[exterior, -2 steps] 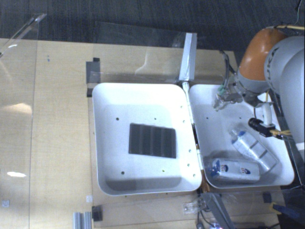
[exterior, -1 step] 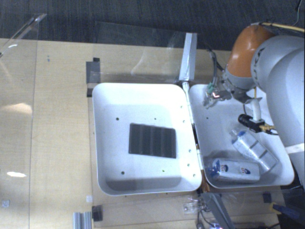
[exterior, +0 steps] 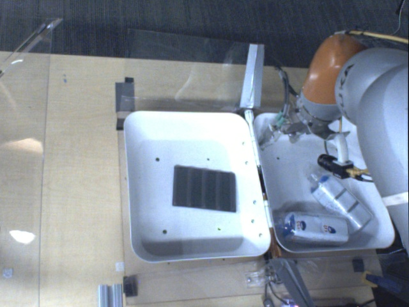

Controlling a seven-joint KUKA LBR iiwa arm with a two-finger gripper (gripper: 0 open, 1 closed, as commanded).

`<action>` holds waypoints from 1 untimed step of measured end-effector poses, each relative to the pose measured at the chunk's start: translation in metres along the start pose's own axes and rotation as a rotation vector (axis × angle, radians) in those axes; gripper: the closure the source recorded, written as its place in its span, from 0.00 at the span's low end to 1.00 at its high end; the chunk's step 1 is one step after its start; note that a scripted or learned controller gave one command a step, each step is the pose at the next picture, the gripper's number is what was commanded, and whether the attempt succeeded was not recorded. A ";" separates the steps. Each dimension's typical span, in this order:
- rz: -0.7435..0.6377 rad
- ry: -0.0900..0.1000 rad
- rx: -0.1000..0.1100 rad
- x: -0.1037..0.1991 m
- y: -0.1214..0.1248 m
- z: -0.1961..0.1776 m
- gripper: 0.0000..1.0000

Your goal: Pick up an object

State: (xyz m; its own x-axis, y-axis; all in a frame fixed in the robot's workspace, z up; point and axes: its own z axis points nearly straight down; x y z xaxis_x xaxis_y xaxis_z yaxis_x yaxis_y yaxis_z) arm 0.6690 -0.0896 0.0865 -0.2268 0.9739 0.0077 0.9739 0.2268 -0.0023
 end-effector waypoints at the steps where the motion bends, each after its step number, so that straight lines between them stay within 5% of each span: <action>1: 0.098 -0.010 -0.011 -0.008 -0.026 -0.116 0.00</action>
State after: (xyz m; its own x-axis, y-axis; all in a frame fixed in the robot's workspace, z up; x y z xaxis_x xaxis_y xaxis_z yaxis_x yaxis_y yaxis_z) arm 0.6456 -0.1045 0.2025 -0.1308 0.9914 -0.0025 0.9914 0.1308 0.0088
